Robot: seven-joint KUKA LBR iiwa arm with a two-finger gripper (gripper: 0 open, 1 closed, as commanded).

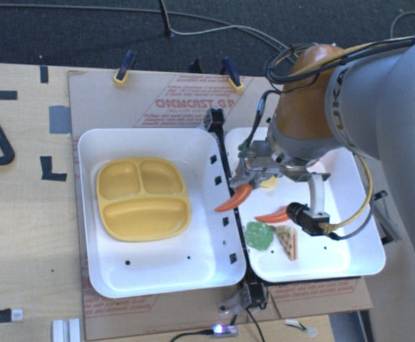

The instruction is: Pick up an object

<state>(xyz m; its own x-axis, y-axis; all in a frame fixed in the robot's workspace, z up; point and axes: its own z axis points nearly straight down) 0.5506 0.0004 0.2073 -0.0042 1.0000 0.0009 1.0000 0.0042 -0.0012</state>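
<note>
Desk: wooden, two white bins (93,191) at centre frame.
End effector (254,171): over right bin's left edge, grasping orange chili (234,199).
Chili: hanging lower left, long axis diagonal, over the divider.

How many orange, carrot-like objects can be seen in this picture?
2. One orange piece hangs at the gripper, over the wall between the bins. The other lies in the right bin, beside the green item. The arm may hide more.
</note>
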